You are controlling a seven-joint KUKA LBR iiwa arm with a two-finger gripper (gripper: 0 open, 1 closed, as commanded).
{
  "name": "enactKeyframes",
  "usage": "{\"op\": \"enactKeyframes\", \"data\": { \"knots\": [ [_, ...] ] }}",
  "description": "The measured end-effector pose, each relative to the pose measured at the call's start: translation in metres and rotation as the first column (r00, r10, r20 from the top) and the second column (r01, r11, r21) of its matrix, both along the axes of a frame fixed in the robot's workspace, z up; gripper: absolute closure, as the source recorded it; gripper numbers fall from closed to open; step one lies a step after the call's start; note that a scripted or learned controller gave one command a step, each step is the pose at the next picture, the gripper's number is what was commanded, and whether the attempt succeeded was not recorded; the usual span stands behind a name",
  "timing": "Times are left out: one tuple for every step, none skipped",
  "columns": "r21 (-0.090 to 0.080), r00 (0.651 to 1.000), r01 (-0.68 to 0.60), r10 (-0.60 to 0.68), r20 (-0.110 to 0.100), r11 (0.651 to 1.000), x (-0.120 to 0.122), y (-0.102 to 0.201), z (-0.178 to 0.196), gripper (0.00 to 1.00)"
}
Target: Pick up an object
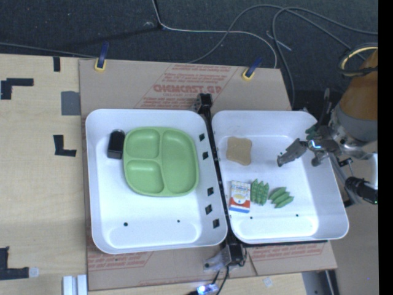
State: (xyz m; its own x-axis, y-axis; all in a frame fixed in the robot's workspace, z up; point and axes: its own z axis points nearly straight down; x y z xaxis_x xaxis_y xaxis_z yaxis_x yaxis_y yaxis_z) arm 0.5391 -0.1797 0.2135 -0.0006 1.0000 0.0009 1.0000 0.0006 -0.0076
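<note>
Cardboard-lined bench point(184, 85) holds 2 bins; fingers point(288, 157), spread apart and holding nothing, hover over the right bin point(276, 226).

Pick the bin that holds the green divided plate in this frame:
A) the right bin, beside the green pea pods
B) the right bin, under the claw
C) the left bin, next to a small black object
C: the green divided plate lies in the left bin, with the small black object just beside its left edge.

Robotics lab – clamped cardboard point(184, 85), loose cables point(245, 23) (bench rig)
</note>
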Motion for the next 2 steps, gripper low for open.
{"op": "enactKeyframes", "data": {
  "knots": [
    [-0.001,1.0,0.001,-0.001,0.001,1.0,-0.002,-0.007,-0.048,0.0],
    [0.0,1.0,0.0,0.0,0.001,1.0,-0.006,-0.011,-0.111,0.0]
  ]
}}
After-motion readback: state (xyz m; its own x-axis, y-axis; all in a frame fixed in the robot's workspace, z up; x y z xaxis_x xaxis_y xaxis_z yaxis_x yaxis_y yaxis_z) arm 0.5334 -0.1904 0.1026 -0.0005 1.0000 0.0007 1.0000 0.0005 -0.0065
